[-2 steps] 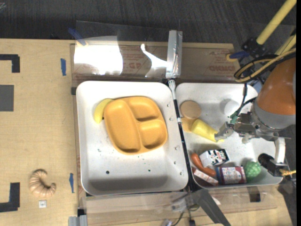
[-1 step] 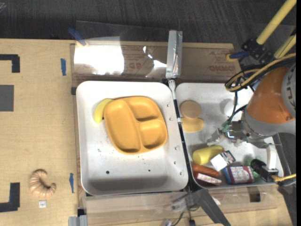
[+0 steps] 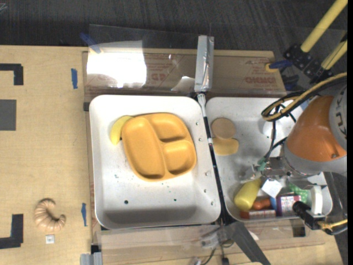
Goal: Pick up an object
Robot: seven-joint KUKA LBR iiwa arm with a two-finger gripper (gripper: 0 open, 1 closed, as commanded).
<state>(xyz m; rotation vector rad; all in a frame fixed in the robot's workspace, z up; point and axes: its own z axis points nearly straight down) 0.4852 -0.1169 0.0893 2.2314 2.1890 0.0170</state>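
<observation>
Yellow bottle (image 3: pixel 247 194) lies in right bin (image 3: pixel 242 106), ungrasped. Hand (image 3: pixel 268 175) hovers above the clutter; its state cannot be told. Pickup outstanding.

Lighting: bright, even overhead — strong white glare on clear plastic sheet (image 3: pixel 117 68) behind left bin (image 3: pixel 102 164); soft focus.

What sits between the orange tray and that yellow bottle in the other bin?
In the camera view, the bins' adjoining walls lie between the orange tray and the yellow bottle; otherwise bare bin floor.
</observation>
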